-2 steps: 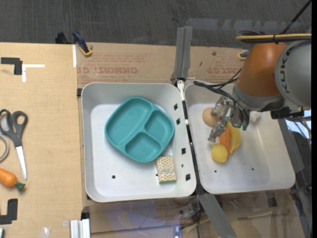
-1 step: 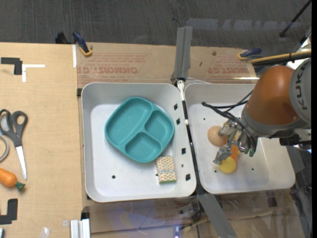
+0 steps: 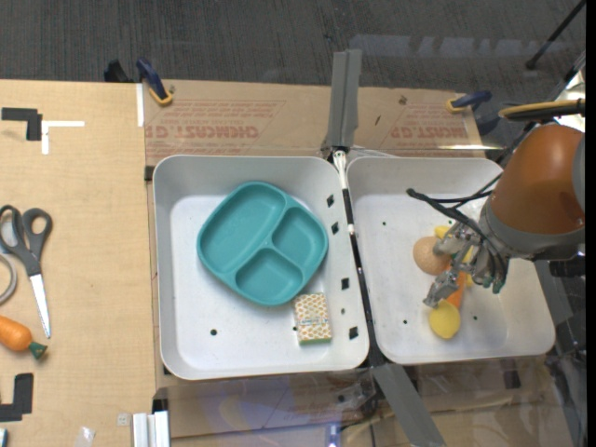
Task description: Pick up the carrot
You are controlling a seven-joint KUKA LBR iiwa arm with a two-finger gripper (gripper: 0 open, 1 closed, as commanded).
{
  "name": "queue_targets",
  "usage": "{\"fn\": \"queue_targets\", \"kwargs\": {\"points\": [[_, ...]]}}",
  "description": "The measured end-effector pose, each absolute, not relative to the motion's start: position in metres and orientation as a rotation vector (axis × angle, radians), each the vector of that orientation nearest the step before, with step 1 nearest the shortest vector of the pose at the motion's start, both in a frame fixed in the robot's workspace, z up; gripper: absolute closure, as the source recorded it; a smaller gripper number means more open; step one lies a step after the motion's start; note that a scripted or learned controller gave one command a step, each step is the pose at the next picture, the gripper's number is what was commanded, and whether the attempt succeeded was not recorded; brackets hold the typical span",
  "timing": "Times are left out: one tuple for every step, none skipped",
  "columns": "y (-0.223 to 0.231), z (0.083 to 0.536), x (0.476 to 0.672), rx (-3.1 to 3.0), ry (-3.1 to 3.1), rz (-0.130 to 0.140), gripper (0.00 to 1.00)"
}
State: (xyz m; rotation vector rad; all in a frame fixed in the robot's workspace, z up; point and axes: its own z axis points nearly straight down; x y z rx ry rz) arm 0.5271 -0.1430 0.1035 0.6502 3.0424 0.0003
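The arm reaches into the right bin [image 3: 521, 338] and its hand [image 3: 445, 291] is low among a small cluster of toy food. An orange sliver that looks like the carrot [image 3: 454, 295] shows right at the fingertips, with a tan rounded piece [image 3: 428, 255] just beside it toward the bin's middle and a yellow piece [image 3: 445, 321] touching or nearly touching it on the near side. The hand seems to be pinching or straddling the carrot, but the wrist hides too much, so I cannot tell whether it is clamped or parted. The left bin [image 3: 177, 338] carries a teal 3-part plate [image 3: 264, 242] and a small patterned sponge [image 3: 313, 318]. Out on the counter [image 3: 74, 250] lie scissors [image 3: 30, 259] and a 2nd orange carrot-like toy [image 3: 15, 334] (well apart from the arm). To do this step well, I judge the grip should close across the carrot's narrow width, free of the yellow piece, then lift straight up slowly so the neighbours are not dragged along.
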Motion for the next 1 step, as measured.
{"fn": "queue_targets", "kwargs": {"points": [[-0.1436,0.1147,0.5304,0.645,3.032,-0.002,1.00]]}}
